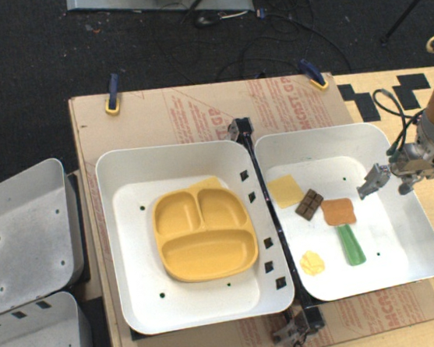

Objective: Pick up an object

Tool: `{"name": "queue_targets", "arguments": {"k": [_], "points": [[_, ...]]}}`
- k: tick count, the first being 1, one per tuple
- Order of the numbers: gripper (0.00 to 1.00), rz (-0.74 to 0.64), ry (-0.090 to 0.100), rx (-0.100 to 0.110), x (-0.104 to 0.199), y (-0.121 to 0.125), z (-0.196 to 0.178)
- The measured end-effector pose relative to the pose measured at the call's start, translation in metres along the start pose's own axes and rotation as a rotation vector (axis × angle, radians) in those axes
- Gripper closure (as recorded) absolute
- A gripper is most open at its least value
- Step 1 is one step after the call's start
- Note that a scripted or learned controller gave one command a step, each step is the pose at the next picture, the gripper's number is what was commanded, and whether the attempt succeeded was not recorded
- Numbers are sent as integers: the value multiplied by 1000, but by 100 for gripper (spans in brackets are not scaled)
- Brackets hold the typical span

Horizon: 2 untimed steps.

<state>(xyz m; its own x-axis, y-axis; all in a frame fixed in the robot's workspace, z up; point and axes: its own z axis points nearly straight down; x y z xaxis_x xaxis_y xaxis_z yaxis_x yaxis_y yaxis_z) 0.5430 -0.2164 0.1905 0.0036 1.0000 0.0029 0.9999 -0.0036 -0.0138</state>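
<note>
Fingers [375, 181] over right bin [416, 262], open/closed unclear. Brown cookie [338, 211] sits near, lower-left of them, green stick [352, 245] just below it.

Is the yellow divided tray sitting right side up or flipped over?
Right side up. The tray lies flat in the left bin, and its three compartments face the camera with raised dividers between them. Nothing is in them.

Off-task surroundings

Two yellow clamps [113, 103] [316, 78] gripped the cardboard sheet [171, 115] at twelve o'clock; spare white bins [20, 232] lay at nine.
</note>
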Motion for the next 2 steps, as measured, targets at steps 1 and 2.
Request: {"name": "queue_targets", "arguments": {"k": [1,2], "points": [[0,-4,-3,-13,1,3,-8],[0,-2,-2,-11,-2,5,55]]}}
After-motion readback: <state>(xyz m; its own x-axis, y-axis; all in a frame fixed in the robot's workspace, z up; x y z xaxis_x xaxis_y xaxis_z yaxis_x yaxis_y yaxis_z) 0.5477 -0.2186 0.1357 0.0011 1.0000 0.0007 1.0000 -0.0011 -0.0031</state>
